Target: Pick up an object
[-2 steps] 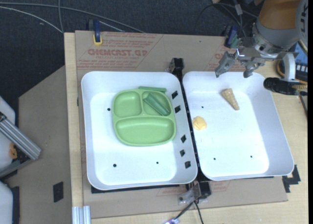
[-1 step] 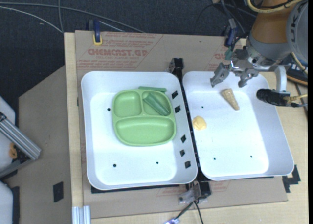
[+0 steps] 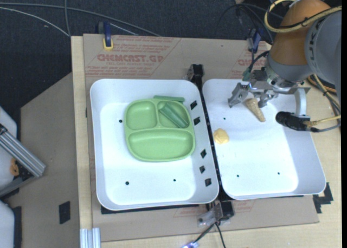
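Yellow lump (image 3: 220,136) on right bin (image 3: 271,176) floor, green tray (image 3: 157,133) in left bin (image 3: 108,149), my gripper (image 3: 252,98) spread open astride tan cone (image 3: 256,109), not gripping.

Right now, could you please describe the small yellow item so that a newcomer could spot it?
Find the right-hand white bin. Near its left wall lies a small yellow lump, alone on bare white. Unlike the tan cone by the hand, it is rounded.

Robotics lab: clamped bench board (image 3: 135,52), loose cables (image 3: 70,3).
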You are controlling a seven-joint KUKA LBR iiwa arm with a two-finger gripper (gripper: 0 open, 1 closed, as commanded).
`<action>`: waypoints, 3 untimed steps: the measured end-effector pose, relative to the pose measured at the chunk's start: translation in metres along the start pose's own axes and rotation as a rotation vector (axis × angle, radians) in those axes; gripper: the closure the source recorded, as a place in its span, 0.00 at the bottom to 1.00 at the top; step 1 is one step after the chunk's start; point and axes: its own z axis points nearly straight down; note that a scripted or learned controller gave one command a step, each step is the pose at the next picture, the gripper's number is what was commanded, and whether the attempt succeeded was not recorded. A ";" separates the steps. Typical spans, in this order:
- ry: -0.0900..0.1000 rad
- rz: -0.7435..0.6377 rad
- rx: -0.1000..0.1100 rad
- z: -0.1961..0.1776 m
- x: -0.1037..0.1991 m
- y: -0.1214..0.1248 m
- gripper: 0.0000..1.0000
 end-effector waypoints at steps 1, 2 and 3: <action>0.000 -0.001 -0.002 0.043 0.001 0.003 0.00; 0.000 -0.001 -0.008 0.029 0.001 0.005 1.00; -0.002 0.000 -0.014 -0.030 -0.004 -0.002 1.00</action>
